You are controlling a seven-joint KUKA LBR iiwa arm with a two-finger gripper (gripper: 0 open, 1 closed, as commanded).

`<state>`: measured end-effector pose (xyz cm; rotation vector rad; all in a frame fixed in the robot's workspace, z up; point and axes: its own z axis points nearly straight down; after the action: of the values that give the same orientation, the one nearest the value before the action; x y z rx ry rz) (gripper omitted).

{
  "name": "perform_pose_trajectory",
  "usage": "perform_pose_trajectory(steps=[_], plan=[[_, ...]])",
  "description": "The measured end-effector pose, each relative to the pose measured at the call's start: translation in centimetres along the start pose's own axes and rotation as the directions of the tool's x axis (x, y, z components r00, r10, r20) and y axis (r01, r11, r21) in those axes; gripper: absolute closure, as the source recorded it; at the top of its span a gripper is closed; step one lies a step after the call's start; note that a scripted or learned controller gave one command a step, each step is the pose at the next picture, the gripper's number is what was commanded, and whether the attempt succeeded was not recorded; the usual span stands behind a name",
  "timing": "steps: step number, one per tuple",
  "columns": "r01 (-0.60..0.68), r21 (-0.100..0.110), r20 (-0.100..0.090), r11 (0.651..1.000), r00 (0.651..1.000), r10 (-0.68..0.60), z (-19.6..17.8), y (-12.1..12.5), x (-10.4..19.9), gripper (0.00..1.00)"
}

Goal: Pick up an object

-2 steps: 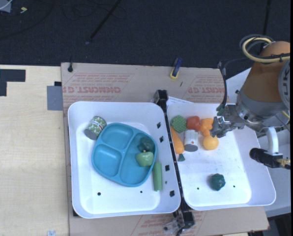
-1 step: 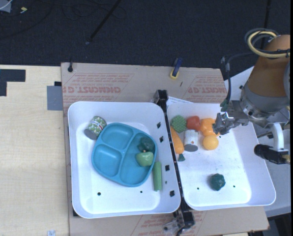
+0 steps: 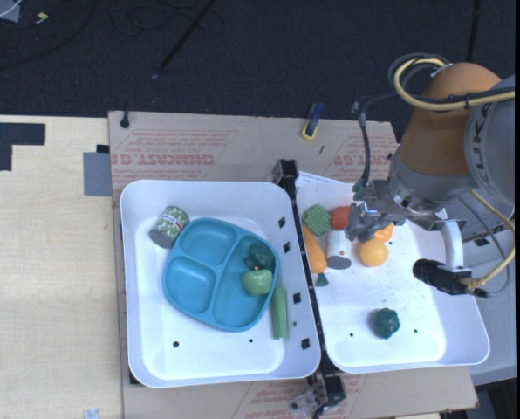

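Hand point(image 3: 362, 225) of mine hangs low over the right bin point(image 3: 434, 343); its grip I cannot tell. Yellow fruit point(image 3: 372, 252) lies just beside it, toward the near rim.

Just left of the gripper point(image 3: 362, 225) lie a red piece point(image 3: 339, 217) and a green knobbly piece point(image 3: 317, 219), with a long orange one point(image 3: 313, 251) below them against the bin's left wall and a small grey disc point(image 3: 338, 261) beside it. A round yellow fruit point(image 3: 373, 251) sits just below the gripper, and a dark teal ball point(image 3: 385, 322) lies well below it, alone. Far to the left, in the other bin, a blue plate point(image 3: 203, 278) carries a green pepper point(image 3: 257, 279) and a dark green lump point(image 3: 260, 256), with a tin point(image 3: 169, 226) on its side at the plate's upper left and a green stick point(image 3: 280, 312) at its right.
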<state>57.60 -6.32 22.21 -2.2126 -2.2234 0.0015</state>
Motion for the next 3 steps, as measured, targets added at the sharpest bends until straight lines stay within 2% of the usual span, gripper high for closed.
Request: perform_pose_trajectory(steps=[1, 2, 3], plan=[[-0.001, 0.000, 0.001, 1.000, 1.000, 0.001, 0.9, 1.0, 4.7, 1.00], [0.000, -0.001, 0.001, 1.000, 1.000, 0.000, 0.9, 1.7, 10.8, 1.00], [0.001, -0.003, 0.001, 1.000, 1.000, -0.001, -0.4, 3.0, 16.8, 1.00]])
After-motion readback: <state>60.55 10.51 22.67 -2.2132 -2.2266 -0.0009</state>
